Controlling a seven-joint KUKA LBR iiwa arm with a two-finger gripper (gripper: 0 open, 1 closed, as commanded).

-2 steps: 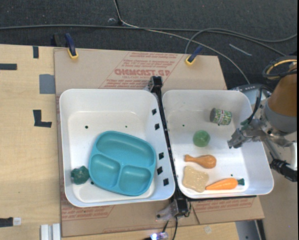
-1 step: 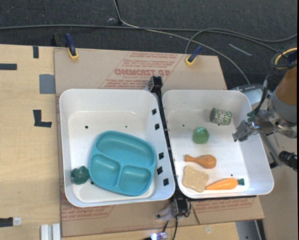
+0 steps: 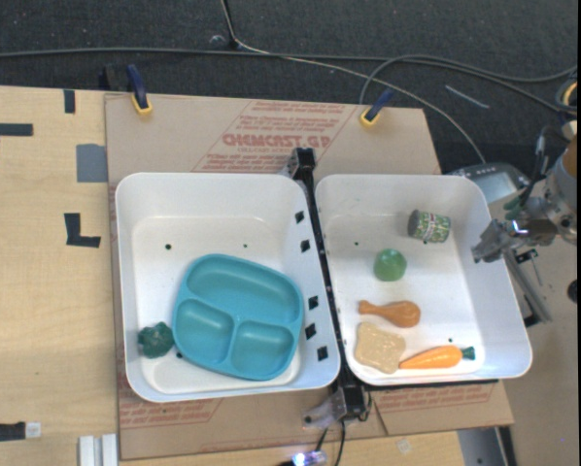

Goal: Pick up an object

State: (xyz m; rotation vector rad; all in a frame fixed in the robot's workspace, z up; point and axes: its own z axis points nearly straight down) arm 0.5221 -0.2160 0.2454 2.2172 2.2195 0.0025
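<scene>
Gripper (image 3: 497,241) hangs at the outer right edge of the right bin (image 3: 509,352), just over its rim, with the grey arm reaching in from the bench's right side. Whether it is clenched or released I cannot tell from where I stand — it is small and partly blurred against the rim. Nothing shows between it and the bin, so I would not call anything grasped.

Everything that could be picked lies untouched. In the right bin, a small green-patterned can (image 3: 429,225) lies near the back, closest to the arm. A green ball (image 3: 391,264) sits just in front of it toward the middle. Further forward lie a toy drumstick (image 3: 391,311), a slice of toast (image 3: 379,348) and a carrot (image 3: 436,358), the toast and carrot touching or nearly so along the front wall. The left bin (image 3: 135,212) holds a blue divided tray (image 3: 237,316) with a dark green lump (image 3: 155,340) — perhaps broccoli — just beside its left edge.

As I judge it, the task has barely begun: no object chosen, none lifted. What is left is nearly all of it — moving in over the bin, coming down on one item, closing on it and raising it clear. The can looks the nearest candidate, though that is only a guess.
</scene>
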